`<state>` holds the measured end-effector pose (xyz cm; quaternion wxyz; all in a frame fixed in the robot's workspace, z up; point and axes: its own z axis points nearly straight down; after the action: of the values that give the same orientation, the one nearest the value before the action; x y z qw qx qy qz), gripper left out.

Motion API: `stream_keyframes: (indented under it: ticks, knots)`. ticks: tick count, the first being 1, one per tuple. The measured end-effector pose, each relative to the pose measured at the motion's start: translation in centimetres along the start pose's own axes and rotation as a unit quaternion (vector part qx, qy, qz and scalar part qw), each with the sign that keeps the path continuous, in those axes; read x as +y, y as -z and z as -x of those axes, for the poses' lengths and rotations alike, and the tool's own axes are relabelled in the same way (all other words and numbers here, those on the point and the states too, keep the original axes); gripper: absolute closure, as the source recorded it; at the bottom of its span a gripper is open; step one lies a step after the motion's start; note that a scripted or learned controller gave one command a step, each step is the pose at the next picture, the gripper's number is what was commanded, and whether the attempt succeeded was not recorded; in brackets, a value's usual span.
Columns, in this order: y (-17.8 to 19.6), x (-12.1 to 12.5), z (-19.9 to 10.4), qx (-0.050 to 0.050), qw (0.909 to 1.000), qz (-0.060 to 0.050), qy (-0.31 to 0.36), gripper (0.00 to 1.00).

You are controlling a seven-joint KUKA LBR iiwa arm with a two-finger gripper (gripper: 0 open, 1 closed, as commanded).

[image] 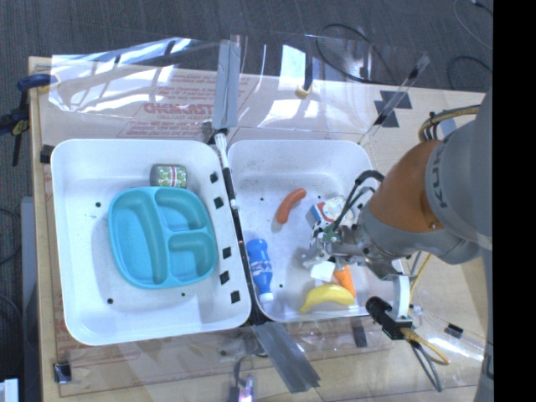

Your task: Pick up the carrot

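1. The carrot [344,276] is lying in the right bin [276,153], near its front right corner, with its lower end touching the banana [327,298] and a small white object [322,270] just beside its upper end.
2. The gripper [332,248] is hanging directly above the carrot's upper end; I cannot tell from this slanted view how it is set or whether it is gripping anything.
3. Judging the risks: the carrot is sitting crowded between the banana and the white object, so a closing grasp is likely catching a neighbour instead, or nudging the carrot against the bin wall and out of reach.
4. The carrot's smooth tapering body is probably inviting a slip during lifting.
5. Further off in the same bin, an orange sausage [291,204] and a blue bottle [259,266] are lying well apart from the carrot.
6. The left bin [75,224] is holding a turquoise divided plate [163,237] and a small tin [169,175].
7. Both bins are resting on a desk [126,111] covered with clear plastic sheeting, with cables trailing on the dark floor [109,15] around it.
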<state>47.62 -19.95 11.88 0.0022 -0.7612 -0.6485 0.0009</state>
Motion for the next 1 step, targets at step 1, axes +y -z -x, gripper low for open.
stream_keyframes:
  ticks: [1]
  knots:
    - [12.91, 0.1, -0.02, -0.001, 0.9994, 0.003, -0.034, 1.0]
